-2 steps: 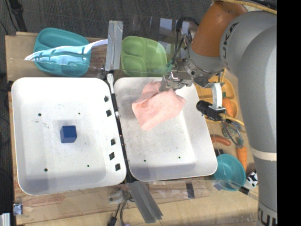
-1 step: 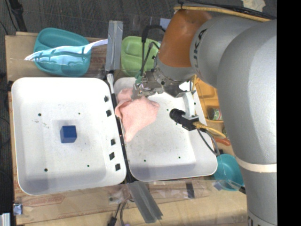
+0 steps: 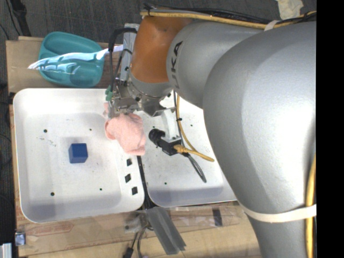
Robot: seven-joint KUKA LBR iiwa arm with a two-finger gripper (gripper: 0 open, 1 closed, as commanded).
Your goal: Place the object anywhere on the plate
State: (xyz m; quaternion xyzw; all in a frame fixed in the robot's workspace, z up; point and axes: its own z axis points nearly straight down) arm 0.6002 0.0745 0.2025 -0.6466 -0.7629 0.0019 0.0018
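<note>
A small blue cube (image 3: 78, 152) lies on the floor of the left bin (image 3: 32, 198), left of its centre. A pink, rounded, plate-like thing (image 3: 128, 133) lies at the left bin's right side, against the wall shared with the other bin. My gripper (image 3: 120, 106) hangs right over the pink thing's upper edge, and the wrist hides how it meets it. The cube is well to the gripper's lower left, apart from it. The grey arm with its orange band (image 3: 153, 47) covers the upper right of the view.
A teal container (image 3: 70, 63) with a pale wrapper sits on the bench beyond the left bin's far corner. Black and yellow cables (image 3: 183, 152) trail over the right bin (image 3: 177, 195), most of which lies under the arm. The bench's wooden front edge (image 3: 97, 224) runs below both bins.
</note>
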